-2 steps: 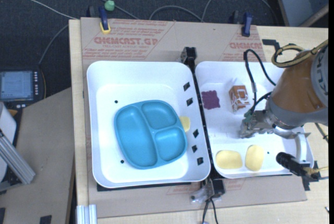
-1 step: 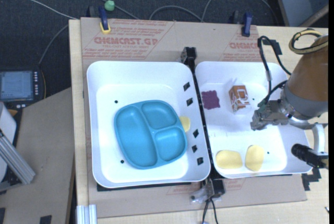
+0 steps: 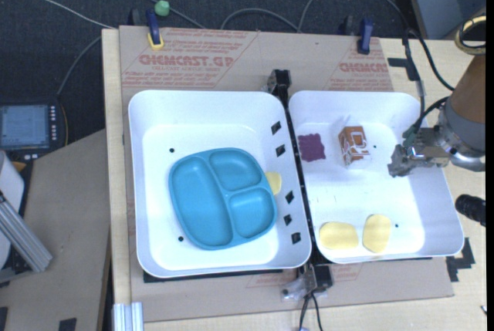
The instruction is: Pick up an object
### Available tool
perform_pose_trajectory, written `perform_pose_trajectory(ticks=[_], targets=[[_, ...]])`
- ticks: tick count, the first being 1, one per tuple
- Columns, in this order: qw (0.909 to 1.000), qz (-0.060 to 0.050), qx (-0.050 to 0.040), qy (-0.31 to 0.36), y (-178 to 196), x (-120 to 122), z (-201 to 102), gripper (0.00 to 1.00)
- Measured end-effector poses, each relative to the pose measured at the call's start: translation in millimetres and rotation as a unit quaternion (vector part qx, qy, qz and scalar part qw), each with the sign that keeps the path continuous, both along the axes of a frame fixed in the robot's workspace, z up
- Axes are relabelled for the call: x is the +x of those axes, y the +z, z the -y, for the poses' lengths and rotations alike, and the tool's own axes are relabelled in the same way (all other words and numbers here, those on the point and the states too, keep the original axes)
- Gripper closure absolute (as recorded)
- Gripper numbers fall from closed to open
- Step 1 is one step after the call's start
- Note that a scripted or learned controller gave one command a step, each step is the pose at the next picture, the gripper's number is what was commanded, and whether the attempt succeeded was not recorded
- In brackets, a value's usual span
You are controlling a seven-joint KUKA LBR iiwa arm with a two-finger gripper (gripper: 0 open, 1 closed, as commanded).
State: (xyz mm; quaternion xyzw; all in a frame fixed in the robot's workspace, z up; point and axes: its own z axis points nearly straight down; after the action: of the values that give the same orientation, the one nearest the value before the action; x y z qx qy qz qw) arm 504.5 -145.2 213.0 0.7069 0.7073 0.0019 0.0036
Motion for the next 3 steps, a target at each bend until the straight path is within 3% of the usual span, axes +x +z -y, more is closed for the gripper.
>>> perform_pose_trajectory(ticks=[1,3], targets=[[1.0,0.0,0.0003,0.0,48.8,1.6,0.2,1.0],[1.0,-0.003,0.002,0.003,42.5,32.7,-121.1,1.0]])
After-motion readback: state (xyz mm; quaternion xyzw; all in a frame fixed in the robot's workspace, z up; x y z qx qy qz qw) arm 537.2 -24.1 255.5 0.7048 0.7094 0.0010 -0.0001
